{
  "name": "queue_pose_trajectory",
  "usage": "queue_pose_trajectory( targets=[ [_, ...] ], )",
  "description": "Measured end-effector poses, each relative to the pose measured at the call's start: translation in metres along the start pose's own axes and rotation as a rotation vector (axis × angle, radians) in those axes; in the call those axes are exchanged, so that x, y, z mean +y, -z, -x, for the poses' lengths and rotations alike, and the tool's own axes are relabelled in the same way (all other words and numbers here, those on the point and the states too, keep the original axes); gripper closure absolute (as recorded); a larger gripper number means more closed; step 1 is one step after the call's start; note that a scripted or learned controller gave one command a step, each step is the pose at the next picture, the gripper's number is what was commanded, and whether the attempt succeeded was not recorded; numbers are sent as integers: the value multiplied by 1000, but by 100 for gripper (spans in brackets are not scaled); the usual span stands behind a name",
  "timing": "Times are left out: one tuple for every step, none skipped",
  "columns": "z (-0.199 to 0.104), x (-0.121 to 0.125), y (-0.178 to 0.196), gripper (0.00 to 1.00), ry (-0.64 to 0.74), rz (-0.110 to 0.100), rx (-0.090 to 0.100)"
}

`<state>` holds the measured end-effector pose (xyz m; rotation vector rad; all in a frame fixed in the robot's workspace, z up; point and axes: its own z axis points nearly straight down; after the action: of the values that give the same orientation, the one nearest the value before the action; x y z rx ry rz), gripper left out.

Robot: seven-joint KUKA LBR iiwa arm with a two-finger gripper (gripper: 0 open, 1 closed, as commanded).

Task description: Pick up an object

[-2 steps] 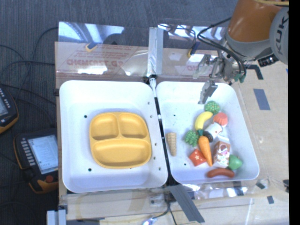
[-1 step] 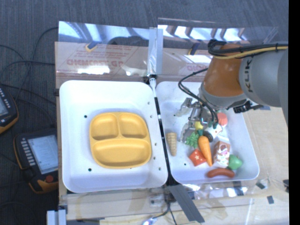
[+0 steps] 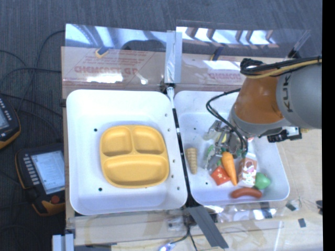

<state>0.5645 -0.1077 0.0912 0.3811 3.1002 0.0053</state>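
Observation:
My gripper (image 3: 222, 139) hangs low in the right bin (image 3: 196, 114), just above a heap of toy food. An orange carrot (image 3: 229, 166) lies right below it, pointing toward the bin's front. Beside the carrot lie a red piece (image 3: 220, 176), a white packet with a red print (image 3: 247, 168), a green piece (image 3: 262, 181) and a reddish sausage (image 3: 246, 193). A small green thing (image 3: 210, 153) lies partly under the gripper. A tan cone (image 3: 192, 160) lies apart by the bin's left wall. Nothing shows clearly held.
The left bin (image 3: 84, 114) holds a yellow divided plate (image 3: 135, 155). The arm's orange band and grey body (image 3: 261, 101) cover the right bin's back right part. Clear plastic walls stand behind both bins. Cables and handheld devices lie on the floor to the left.

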Motion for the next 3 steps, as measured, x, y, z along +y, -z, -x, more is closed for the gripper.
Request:
queue_pose_trajectory(
  targets=[
    [2, 1, 11, 100, 2, -1, -3],
    [-60, 29, 93, 100, -50, -5, 16],
    [5, 33, 153, 100, -181, -7, 14]
  ],
)
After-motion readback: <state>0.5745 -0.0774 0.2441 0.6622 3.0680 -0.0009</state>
